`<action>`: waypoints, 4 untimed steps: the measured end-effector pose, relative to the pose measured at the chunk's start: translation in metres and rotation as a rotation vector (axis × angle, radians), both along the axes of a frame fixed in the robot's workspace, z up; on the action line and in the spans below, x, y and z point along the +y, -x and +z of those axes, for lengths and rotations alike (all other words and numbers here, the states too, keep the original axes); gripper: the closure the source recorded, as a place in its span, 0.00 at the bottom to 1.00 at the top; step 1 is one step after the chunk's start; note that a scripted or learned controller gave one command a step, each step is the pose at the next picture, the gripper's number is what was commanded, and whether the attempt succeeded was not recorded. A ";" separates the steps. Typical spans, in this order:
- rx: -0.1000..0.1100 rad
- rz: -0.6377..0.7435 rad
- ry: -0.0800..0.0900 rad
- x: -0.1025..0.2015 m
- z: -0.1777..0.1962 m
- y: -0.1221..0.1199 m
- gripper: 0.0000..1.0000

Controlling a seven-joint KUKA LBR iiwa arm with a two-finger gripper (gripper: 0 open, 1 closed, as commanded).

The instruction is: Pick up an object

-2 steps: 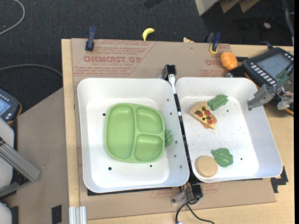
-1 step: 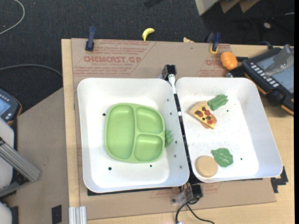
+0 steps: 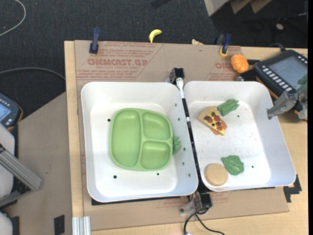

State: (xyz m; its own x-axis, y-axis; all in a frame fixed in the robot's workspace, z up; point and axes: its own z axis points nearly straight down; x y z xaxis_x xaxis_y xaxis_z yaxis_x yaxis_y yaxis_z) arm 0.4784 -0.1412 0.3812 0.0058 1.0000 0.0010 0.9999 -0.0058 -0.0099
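The right bin [image 3: 261, 177] holds a toy pizza slice [image 3: 213, 120] near its back left. A green leafy piece [image 3: 228, 106] lies just behind the slice. A second green leafy piece [image 3: 233, 164] lies near the front, touching a round beige bun [image 3: 215, 174]. In the left bin [image 3: 95, 131] rests a green divided plate [image 3: 141, 139], with a small green piece [image 3: 176, 143] poking out at its right edge. My gripper [image 3: 279, 107] is at the right bin's far right rim, apart from all the objects, with nothing seen in it.
An orange ball [image 3: 239, 62] and a yellow toy banana [image 3: 155, 34] lie on the cardboard behind the bins. A teach pendant [image 3: 283, 72] sits at the back right. Blue clamps [image 3: 94, 39] hold the board's back edge. Black clips [image 3: 177, 74] join the bins.
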 end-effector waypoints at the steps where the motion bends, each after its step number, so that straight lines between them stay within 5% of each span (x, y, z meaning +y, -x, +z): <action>1: -0.019 0.012 0.002 0.073 0.094 -0.002 0.00; 2: 0.001 0.001 0.000 0.034 -0.053 0.000 0.00; 3: -0.025 0.014 0.001 0.107 0.063 -0.011 0.00; 4: -0.015 0.006 0.002 0.104 0.067 -0.011 1.00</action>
